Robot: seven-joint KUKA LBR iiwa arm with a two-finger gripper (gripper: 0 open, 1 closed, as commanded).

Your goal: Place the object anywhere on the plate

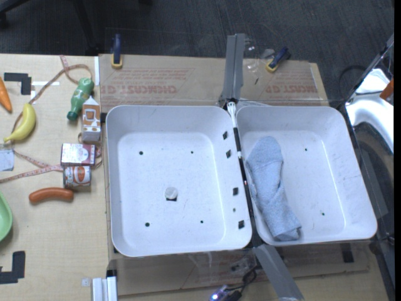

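A small round pale grey object [171,194] lies on the floor of the left bin [125,124], a little below its middle. A folded blue-grey cloth [271,187] lies in the right bin [341,168], along its left wall. Part of the arm [371,99], pale with a bit of orange band, shows at the right edge above the right bin's far corner. The rim of a green plate [4,217] shows at the far left edge of the bench.
Left of the bins on the bench lie a banana [22,123], a carrot [5,96], a green bottle [80,96], a small carton [91,121], a can [78,176], a sausage [51,195] and a measuring tape [44,86]. A metal divider [234,74] stands between the bins.
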